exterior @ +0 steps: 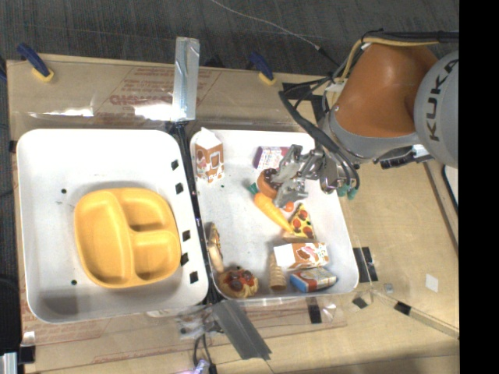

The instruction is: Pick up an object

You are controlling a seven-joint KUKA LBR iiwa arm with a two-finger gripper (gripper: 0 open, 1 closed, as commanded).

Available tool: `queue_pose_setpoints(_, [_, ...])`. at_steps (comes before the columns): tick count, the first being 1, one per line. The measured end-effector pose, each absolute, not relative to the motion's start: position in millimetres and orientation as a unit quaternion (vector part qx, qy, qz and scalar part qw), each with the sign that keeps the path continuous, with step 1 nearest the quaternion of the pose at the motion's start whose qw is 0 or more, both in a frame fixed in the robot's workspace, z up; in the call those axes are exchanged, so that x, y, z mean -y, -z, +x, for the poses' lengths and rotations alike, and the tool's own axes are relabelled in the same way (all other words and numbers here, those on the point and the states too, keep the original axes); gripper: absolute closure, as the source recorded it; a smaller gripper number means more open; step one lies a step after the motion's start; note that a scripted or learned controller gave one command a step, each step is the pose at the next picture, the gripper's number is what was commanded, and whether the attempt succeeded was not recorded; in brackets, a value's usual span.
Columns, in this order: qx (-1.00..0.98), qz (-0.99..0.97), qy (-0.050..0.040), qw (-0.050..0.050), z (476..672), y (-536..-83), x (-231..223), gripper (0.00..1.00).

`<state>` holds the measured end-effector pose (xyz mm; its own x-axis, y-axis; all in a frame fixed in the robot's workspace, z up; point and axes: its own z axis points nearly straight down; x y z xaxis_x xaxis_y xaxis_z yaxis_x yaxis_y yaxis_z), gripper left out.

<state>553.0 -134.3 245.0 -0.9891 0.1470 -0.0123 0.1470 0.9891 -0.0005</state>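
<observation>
the gripper (pixel 290 179) hangs over the toy carrot (pixel 270 209) and pizza slice (pixel 301 222) in the right bin (pixel 238 224); finger state unclear. crowded toys could make it slip off or snag 2.

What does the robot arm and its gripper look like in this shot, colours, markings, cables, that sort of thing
The arm is a rounded grey body with a broad orange band and dark KUKA lettering on the grey shell at the right. Black cables loop around its wrist, with a pale cable arching over the top. The gripper is a small silver-grey metal assembly with dark parts.
</observation>
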Motion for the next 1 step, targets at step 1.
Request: queue_pose_setpoints(1, [-0.956,0.292,0.0001,0.001,498.5,-283.2,99.5,1.0])
